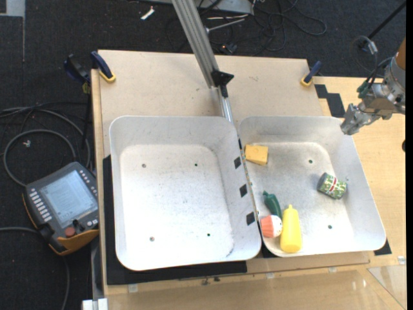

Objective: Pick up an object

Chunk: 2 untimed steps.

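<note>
The right bin holds a yellow sponge-like block near its back left, a small green and red can on its side at the right, and a green item beside a yellow bottle at the front left. A small red and white ball touches the bottle. My gripper hangs over the bin's back right corner, above and behind the can, with nothing visibly in it.
The left bin lies beside the right one. A slanted metal pole runs from the top down to the gap between the bins. Clamps sit at the bench's back corners. A teach pendant lies on the floor at left.
</note>
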Each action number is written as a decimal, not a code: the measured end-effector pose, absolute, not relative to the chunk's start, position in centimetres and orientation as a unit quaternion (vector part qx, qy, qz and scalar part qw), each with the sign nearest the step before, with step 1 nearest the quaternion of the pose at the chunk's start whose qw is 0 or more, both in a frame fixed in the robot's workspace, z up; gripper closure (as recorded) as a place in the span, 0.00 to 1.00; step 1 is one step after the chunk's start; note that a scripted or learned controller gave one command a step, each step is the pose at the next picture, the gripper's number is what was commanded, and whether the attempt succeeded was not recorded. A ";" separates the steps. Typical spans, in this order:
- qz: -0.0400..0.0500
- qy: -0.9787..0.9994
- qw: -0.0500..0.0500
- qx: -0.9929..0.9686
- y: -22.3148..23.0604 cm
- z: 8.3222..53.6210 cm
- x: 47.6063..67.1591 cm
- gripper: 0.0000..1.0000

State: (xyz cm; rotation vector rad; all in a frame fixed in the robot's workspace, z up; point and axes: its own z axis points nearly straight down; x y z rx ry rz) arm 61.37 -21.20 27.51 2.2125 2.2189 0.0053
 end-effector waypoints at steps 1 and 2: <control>0.001 0.710 0.000 0.705 -16.0 27.9 62.0 1.00; 0.000 0.710 -0.001 0.704 -10.4 26.3 61.8 1.00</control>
